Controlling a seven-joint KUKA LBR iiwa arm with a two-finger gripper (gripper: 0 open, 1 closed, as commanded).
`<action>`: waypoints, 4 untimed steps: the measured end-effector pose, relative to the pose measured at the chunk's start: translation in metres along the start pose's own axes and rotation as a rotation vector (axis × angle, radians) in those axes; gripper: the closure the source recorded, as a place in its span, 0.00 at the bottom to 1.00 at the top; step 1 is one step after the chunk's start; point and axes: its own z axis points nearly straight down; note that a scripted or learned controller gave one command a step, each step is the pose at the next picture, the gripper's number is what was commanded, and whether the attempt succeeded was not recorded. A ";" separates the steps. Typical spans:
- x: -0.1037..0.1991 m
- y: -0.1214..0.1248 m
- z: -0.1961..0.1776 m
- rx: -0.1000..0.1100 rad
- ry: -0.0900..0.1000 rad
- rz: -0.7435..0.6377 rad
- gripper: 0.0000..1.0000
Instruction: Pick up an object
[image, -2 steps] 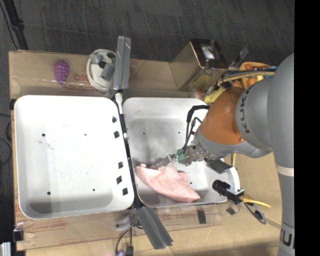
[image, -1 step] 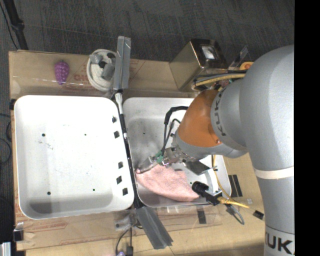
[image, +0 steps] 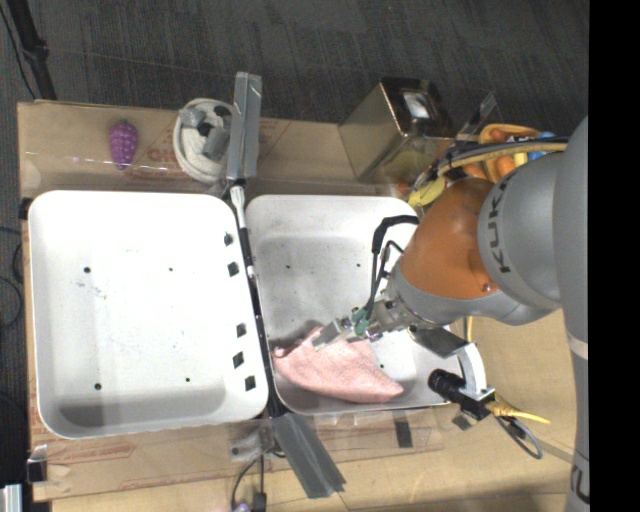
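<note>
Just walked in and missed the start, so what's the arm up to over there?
The grey and orange arm reaches in over the right bin, with its pincer low at the upper edge of a pink cloth lying near the bin's front wall. Whether it has gripped the cloth is unclear. The left bin sits alongside.

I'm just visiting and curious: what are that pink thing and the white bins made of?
The pink thing looks like soft cloth, perhaps terry: matte, fuzzy, and it lies slumped with rounded edges. The right bin and left bin look like smooth, hard plastic with a slight sheen and rounded moulded corners, though painted metal can't be ruled out. The tool hovers at the cloth's upper edge.
</note>
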 end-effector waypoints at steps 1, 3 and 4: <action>0.016 0.035 0.056 0.005 0.003 -0.045 0.00; -0.054 -0.024 0.052 -0.005 -0.001 -0.057 0.00; -0.053 -0.022 0.042 -0.005 0.002 -0.063 1.00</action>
